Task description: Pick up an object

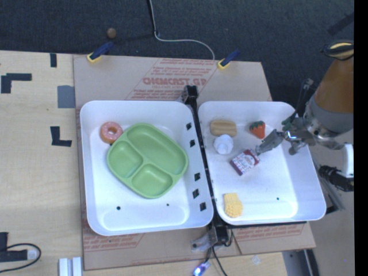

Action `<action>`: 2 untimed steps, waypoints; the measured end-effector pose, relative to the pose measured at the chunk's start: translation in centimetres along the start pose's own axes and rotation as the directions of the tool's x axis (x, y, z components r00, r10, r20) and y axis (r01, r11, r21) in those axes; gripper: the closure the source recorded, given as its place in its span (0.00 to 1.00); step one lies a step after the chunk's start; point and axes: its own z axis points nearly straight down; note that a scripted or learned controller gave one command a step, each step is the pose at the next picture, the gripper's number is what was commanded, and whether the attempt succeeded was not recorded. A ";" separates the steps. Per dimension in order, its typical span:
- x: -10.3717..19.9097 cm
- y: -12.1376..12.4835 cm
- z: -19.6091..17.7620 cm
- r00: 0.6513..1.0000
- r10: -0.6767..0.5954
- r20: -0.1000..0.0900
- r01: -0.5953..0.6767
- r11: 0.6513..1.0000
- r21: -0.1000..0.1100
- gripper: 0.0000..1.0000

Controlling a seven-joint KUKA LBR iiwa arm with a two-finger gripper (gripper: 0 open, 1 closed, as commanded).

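The right bin (pixel 287 203) holds a tan bread roll (pixel 223 127), a small white cup (pixel 223 145), a red strawberry (pixel 257 129), a red and white packet (pixel 244 162) and a yellow corn piece (pixel 232 204). My gripper (pixel 269 142) reaches in from the right and hangs just right of the packet, below the strawberry. Nothing shows between its fingers.
The left bin (pixel 98 209) holds a green divided plate (pixel 147 160) and a pink donut (pixel 110 132) at its upper left. A black divider (pixel 198 154) runs between the bins. The arm's grey and orange body (pixel 336 102) stands over the right bin's right edge.
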 end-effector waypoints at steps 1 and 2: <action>3.6 0.2 13.6 1.000 -0.002 0.000 0.002 1.000 0.002 0.00; 6.9 4.4 12.9 1.000 -0.004 0.001 0.004 1.000 -0.003 0.00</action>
